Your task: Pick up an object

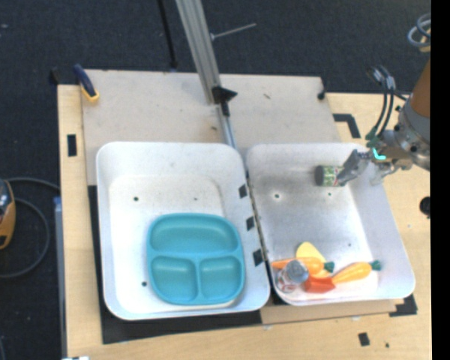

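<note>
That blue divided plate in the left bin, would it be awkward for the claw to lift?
Probably. The blue plate looks like stiff moulded plastic, so it should not flop. It lies flat and low in the left bin, offering only a thin rim to pinch. Its smooth surface might slip.

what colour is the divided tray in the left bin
Light blue, turquoise-like: the divided tray, seen in the camera view.

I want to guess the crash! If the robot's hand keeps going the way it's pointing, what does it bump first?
Probably the small grey-green object right ahead of the hand, in the right bin. Height is hard to judge from above.
</note>
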`<action>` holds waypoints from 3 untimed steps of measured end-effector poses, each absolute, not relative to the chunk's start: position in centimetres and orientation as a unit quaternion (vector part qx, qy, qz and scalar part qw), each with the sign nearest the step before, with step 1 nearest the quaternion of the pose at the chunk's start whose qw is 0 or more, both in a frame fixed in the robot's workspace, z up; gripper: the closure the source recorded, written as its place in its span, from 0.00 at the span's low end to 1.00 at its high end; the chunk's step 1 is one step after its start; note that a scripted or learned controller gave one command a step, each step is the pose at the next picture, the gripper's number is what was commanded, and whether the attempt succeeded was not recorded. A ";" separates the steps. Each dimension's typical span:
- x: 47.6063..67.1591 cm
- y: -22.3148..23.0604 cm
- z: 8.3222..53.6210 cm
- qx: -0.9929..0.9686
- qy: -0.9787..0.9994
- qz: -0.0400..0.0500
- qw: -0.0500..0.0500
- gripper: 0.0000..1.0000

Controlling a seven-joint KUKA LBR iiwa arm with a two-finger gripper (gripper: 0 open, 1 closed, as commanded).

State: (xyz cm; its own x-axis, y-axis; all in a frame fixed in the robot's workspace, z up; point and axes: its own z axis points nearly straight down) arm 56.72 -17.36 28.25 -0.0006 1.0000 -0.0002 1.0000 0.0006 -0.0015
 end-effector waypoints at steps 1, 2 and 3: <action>56.8 -17.4 28.4 -0.707 -0.708 0.000 -0.001 0.00; 56.7 -17.4 22.0 -0.707 -0.707 0.002 0.001 0.00; 56.2 -17.7 15.8 -0.707 -0.707 0.002 0.001 0.00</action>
